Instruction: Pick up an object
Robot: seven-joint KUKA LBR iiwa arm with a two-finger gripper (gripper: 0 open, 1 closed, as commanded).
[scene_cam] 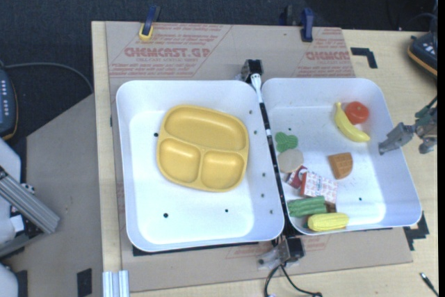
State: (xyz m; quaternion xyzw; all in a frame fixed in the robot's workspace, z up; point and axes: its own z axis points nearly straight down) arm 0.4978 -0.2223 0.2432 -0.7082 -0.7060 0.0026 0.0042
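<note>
The bench point(208, 45) lay under me, its brown sheet printed with red lettering, and on it sat the two white bins side by side. The left bin point(139, 205) held a yellow divided plate point(201, 148) with three compartments. The right bin point(396, 184) held the small things: a banana point(350, 126) touching a red tomato point(357, 111) near the far wall, an orange chunk point(341, 165) in the middle, a green piece point(286, 142) by the divider, a red-and-white packet point(316, 185) partly covering something pale, then a green pod point(306, 206) just beside a yellow corn cob point(327, 221). My claw point(396, 138) hung at the right bin's right rim, cut off by the frame edge, gripping nothing; I could not tell whether it was open or closed.
</note>
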